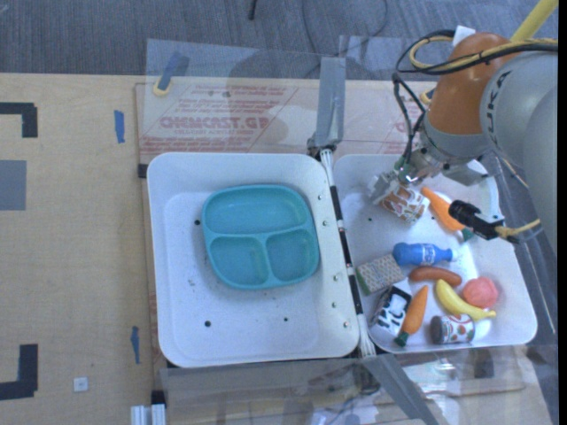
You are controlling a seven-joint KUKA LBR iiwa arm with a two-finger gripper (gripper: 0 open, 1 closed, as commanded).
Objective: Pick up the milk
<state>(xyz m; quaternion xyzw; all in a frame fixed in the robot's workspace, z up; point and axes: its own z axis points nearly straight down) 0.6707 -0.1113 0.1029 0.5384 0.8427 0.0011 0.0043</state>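
The milk, a small black-and-white carton, lies in the right bin at its front left corner, close to the wall shared with the left bin. The lower carrot lies tilted against the milk's right side, touching it. A grey-green block sits just behind the milk. To the right of the lower carrot are a can on its side, a banana and a pink ball. A sausage and a blue bottle lie between this crowd and the back of the bin.

The gripper is at the back of the right bin, well apart from the milk, right over a red-and-white packet. Whether it is open or closed cannot be told, nor whether it touches the packet. The upper carrot lies just right of the packet.

The left bin holds a teal divided plate. Both bins rest on the counter.
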